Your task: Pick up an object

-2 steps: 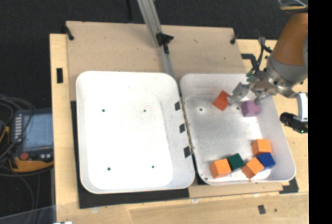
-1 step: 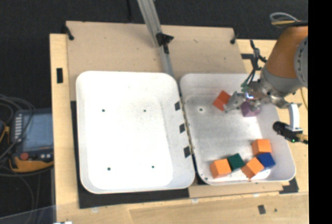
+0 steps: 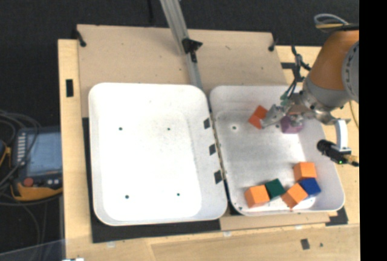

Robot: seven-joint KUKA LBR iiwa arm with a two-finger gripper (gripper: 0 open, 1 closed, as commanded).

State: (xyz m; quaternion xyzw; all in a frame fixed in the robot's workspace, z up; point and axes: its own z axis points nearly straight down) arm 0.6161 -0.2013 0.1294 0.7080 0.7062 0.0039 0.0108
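A dark floor surrounds the wooden bench, which carries two shallow white bins side by side. The left bin shows a few small dark dots on its floor. The right bin holds the blocks. A red-orange block lies near the upper middle, and a purple block lies just to its right, partly covered by the arm. Along the lower edge there is an orange block, a green block, another orange block, a blue block and one more orange block.

The arm reaches in from the right and bends down over the upper part of the right bin. The gripper sits low, between the red-orange block and the purple block. It is not possible to tell its state.

The step in hand seems to be the approach to a grasp. Which of the two blocks is the target cannot be told. The next move probably calls for a close and a straight lift, with care not to push the neighbour away.
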